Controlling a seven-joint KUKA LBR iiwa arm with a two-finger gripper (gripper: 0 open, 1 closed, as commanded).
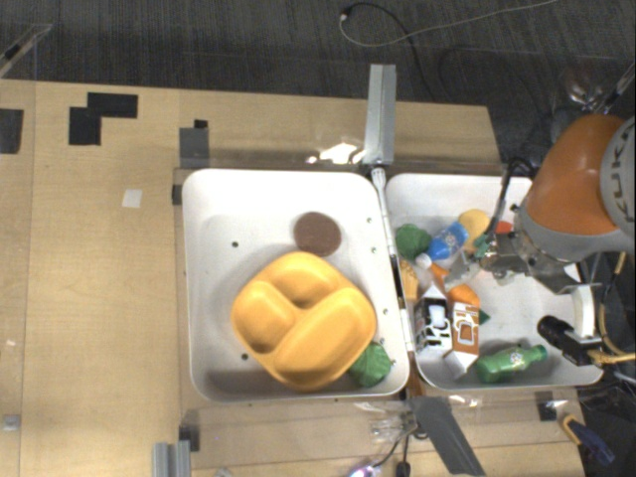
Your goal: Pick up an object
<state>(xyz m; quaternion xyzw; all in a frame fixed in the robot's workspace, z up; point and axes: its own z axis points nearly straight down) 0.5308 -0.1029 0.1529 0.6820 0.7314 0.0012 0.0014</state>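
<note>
Yellow moulded plastic tray (303,318): well left of the gripper, in the left white bin (204,266).
Right white bin (517,316): under the gripper; clutter of small items.
Green plastic bottle (509,361): below the gripper, lying flat.
Orange carton (464,326): just beside the gripper.
Gripper (489,256): low over the clutter; finger state cannot be told.
Progress: nothing visibly lifted; the pick remains.

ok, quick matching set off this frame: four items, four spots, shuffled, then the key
Items:
1. brown disc
2. green bottle
3. yellow divided tray
4. orange carton

Spots:
A. right bin, near front edge
B. left bin, back, beside the divider
C. right bin, middle, next to the black-and-white pack
D. left bin, front centre

Pairs: 1-B, 2-A, 3-D, 4-C
</note>
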